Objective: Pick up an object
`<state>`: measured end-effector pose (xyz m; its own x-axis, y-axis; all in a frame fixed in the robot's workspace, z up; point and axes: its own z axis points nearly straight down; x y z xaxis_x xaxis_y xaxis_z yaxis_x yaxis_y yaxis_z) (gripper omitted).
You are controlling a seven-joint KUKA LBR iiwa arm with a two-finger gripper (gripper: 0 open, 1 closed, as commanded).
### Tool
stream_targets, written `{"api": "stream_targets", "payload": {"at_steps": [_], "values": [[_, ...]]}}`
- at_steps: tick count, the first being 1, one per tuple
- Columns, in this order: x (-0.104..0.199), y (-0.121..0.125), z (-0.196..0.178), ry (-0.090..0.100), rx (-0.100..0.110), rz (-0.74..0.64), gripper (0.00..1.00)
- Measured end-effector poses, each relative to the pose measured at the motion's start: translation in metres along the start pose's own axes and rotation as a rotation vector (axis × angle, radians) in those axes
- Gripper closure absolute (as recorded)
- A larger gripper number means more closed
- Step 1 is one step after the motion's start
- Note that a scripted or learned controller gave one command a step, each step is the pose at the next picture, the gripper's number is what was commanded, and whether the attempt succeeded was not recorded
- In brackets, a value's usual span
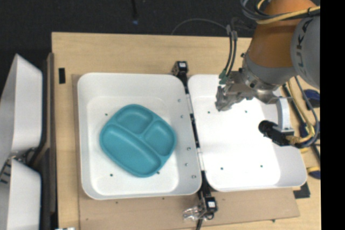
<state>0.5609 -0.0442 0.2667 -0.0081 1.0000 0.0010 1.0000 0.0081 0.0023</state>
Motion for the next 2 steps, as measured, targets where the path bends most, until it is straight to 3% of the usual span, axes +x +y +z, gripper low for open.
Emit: {"api": "stream_targets", "payload": {"at_steps": [1,2], "values": [[0.05,0.003,-0.001,0.0,0.0,0.0,1.0],[0.1,0.012,0.022,-0.002,0.003,0.003,1.0]]}}
